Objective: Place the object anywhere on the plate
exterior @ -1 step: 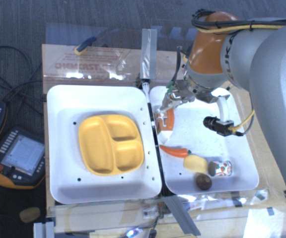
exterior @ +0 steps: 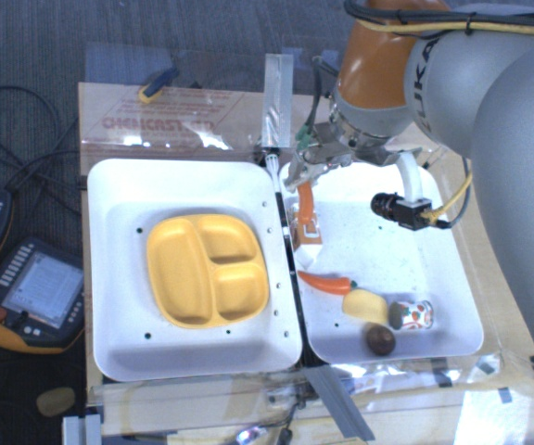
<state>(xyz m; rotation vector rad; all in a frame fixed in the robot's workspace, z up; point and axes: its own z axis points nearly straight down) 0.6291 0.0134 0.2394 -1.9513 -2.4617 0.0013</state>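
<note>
A yellow divided plate (exterior: 209,269) lies in the middle of the left bin (exterior: 119,193). My gripper (exterior: 306,228) hangs low over the left side of the right bin (exterior: 434,258), close to the wall between the two bins. Just below it lies an orange carrot (exterior: 325,284) with a green end. To the carrot's right sit a pale yellow fruit (exterior: 363,304), a small can (exterior: 413,314) with red marks on its side, and a dark brown round object (exterior: 379,339). I see nothing clearly held in the gripper.
A black cylindrical unit (exterior: 400,209) with a cable sticks out from the arm over the right bin. A cardboard sheet (exterior: 170,119) lies behind the left bin. Handheld controllers (exterior: 26,290) rest on the floor at far left.
</note>
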